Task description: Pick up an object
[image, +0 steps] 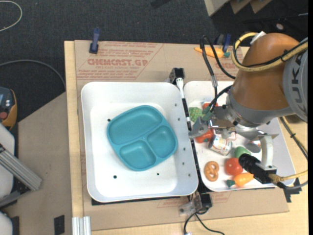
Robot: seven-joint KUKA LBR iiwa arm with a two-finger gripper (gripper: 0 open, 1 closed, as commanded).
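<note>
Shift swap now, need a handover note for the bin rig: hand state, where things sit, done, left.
Hand: low in the right bin, at its left side; grip state can't be read, nothing seen held.
Right bin: pretzel, tomato, orange piece, green piece, small can.
Left bin: teal divided plate.
Done: arm is down among the items.
Left: confirm a grasp, lift.

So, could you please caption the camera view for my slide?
KUKA arm reaching into the right bin of toy food; blue divided plate in the left bin.
</note>
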